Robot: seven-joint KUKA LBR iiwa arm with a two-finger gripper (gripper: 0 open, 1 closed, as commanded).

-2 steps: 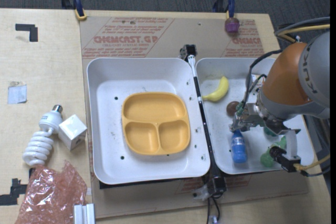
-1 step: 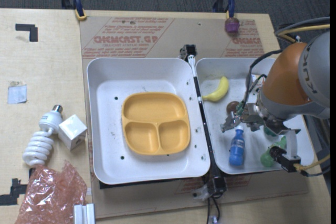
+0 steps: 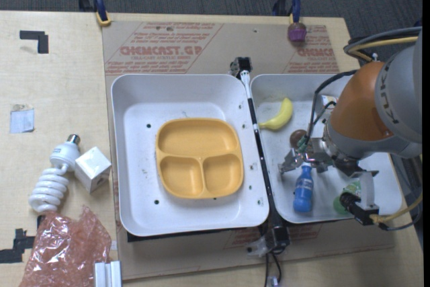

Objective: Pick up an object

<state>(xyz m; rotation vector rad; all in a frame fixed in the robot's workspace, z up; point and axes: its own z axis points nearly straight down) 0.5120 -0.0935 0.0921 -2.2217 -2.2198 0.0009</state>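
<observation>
Camera view shows a blue bottle (image 3: 304, 190) lying in the right bin (image 3: 390, 201), with the hand (image 3: 302, 159) just above its top; I cannot tell the state of the hand. A yellow banana (image 3: 277, 115) lies near the far left corner of this bin. The left bin (image 3: 134, 144) holds a yellow divided tray (image 3: 199, 158), with bare white floor around it.
</observation>
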